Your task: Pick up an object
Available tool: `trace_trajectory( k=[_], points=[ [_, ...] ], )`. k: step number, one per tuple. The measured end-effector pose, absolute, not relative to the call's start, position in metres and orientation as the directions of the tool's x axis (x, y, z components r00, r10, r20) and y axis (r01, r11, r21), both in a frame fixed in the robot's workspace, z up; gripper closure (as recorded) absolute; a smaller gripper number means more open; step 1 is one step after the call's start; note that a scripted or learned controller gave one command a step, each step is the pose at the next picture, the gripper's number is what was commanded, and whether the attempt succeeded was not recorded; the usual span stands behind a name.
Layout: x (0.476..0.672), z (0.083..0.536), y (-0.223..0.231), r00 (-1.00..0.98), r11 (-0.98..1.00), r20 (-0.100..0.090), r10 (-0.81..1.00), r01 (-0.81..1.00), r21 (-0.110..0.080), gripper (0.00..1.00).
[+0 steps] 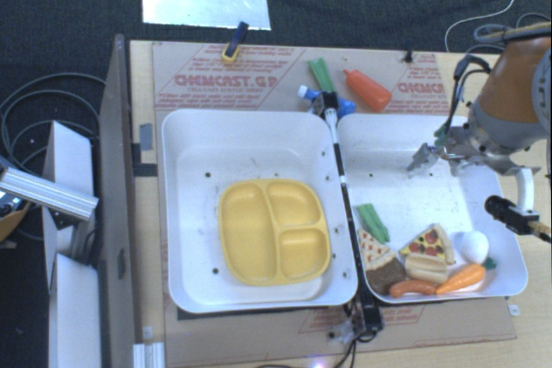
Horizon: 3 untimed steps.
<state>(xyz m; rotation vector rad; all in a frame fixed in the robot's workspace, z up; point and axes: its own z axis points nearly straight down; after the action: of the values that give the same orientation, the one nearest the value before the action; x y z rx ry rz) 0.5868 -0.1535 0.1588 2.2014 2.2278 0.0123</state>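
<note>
Several toy foods lie clustered at the near end of the right bin (414, 138): a green stick (373, 222), a pizza slice (429, 244), a second slice (373, 249) over a brown piece (387, 273), a white egg (472, 246), an orange carrot (461, 278) and a sausage (411, 288). My gripper (424, 159) hangs over the far middle of that bin, pointing left, well apart from the foods. Nothing is visibly held in it.
The left bin (194, 142) holds a yellow divided plate (274, 231). Behind the bins on the cardboard lie an orange bottle (367, 90), a green piece (321, 75) and a small yellow-and-blue item (233, 44). The grey and orange arm (517, 103) stands over the right bin's right edge.
</note>
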Motion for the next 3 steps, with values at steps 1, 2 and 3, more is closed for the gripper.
trace_trajectory(
  k=[1, 2, 3],
  points=[
    [0.480, 0.101, -0.162, 0.004, -0.004, 0.003, 1.000, 1.000, -0.011, 0.00],
    [0.596, 0.089, -0.154, -0.008, 0.008, -0.001, 1.000, 1.000, 0.009, 0.00],
    [0.482, 0.084, -0.211, 0.008, -0.008, -0.001, 1.000, 1.000, -0.005, 0.00]
  ],
)
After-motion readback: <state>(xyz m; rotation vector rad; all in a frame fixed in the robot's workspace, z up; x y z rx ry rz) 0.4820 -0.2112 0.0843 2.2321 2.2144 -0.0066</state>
